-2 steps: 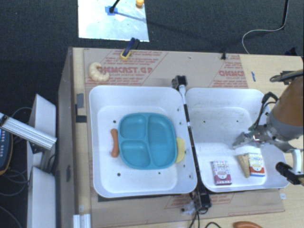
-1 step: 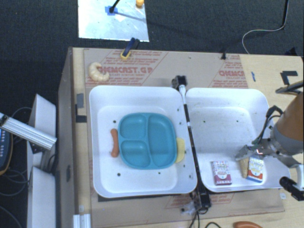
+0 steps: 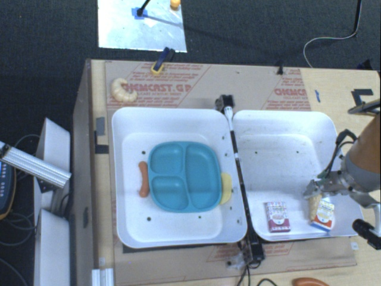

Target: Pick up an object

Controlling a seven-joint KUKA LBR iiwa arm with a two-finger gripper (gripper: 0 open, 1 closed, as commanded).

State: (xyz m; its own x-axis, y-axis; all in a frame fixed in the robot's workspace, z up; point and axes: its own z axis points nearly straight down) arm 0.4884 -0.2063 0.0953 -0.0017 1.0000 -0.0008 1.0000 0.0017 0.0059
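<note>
Hand (image 3: 319,190) over right bin (image 3: 286,130) near-right corner, just above white/orange carton (image 3: 323,214). Can't tell grip state. Advice: centre over carton, descend straight, avoid red packet (image 3: 277,216) alongside.

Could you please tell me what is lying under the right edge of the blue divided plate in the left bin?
A yellow object pokes out from beneath the blue divided plate, beside the divider between the bins. The plate covers most of it, so its full shape and identity cannot be told.

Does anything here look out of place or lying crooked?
Yes. A yellow thing is half hidden under the blue plate at its right edge. A pale toy lies on the bench, outside both bins.
</note>
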